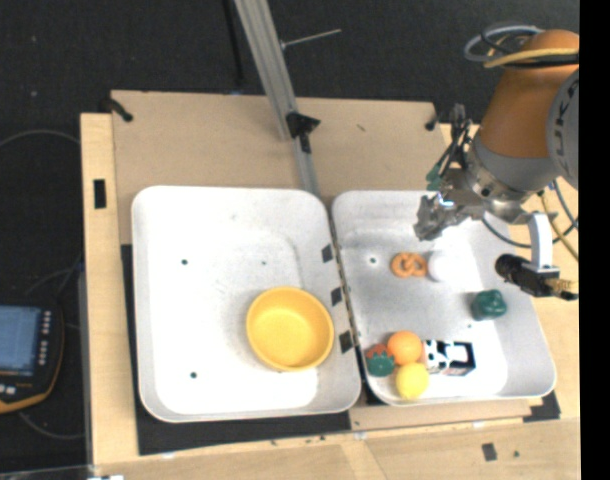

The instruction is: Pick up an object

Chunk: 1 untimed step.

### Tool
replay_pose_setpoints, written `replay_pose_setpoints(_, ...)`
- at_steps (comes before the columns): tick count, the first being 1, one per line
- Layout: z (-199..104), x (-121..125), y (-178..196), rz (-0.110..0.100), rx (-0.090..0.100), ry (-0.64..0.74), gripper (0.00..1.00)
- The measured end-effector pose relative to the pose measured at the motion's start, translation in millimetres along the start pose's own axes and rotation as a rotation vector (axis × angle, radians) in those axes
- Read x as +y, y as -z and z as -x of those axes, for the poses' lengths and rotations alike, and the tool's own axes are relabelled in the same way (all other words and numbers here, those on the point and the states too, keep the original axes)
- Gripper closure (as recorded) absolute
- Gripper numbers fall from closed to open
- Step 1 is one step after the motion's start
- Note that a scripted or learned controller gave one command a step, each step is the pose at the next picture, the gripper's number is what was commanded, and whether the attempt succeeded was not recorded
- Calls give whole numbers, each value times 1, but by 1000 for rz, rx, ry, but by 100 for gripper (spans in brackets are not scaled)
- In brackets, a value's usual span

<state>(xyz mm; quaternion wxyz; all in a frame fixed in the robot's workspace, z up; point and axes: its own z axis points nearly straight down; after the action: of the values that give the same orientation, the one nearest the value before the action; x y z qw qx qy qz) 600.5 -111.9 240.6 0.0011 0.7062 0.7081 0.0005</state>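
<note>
Camera view: gripper [431, 214] is seen over the right bin [370, 228]; its opening cannot be told, nothing seen held. Nearest, just below it, an orange pretzel-shaped toy [409, 264] lies flat. Judged light, small, probably rigid; best pinched across its outer rim.

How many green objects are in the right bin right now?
2: a green block near the right wall, and a dark green piece by the orange ball at the front. More could hide under the gripper.
</note>
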Motion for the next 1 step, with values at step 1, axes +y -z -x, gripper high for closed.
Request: replay_pose_setpoints(1,-55,20,-8,1,1,4,100)
